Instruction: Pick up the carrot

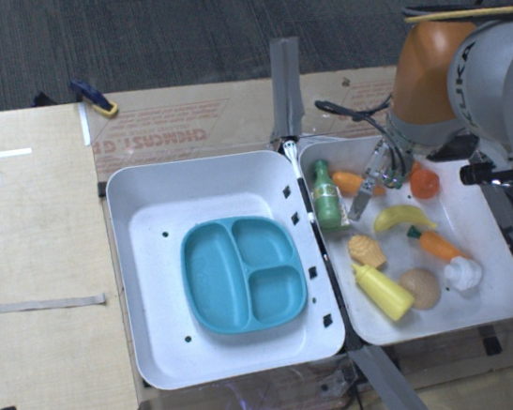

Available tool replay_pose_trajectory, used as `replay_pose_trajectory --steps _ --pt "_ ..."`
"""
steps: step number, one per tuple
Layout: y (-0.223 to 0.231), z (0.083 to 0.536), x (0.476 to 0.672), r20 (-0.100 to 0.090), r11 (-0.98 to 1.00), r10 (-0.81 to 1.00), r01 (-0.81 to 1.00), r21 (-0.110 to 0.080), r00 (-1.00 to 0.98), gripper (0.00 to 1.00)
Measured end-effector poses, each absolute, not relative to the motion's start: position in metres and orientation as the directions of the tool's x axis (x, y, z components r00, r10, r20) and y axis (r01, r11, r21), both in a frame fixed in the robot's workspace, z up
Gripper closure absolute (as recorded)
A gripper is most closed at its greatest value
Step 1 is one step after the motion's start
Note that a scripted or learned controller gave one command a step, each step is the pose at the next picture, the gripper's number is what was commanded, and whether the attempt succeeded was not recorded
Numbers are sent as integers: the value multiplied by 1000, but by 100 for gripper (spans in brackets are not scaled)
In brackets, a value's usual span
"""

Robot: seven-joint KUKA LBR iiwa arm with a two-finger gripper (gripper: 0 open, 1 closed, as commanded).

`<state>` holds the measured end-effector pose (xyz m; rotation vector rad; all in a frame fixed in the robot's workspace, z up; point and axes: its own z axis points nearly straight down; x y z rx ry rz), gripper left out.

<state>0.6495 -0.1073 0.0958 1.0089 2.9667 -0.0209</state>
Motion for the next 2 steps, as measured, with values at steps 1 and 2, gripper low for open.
replay_pose_trajectory --steps 1,2 --pt "-105 106 651 -15 793 609 609 -2 -793 100" --pt "-34 198 643 -20 814 581 582 0 -813 100"
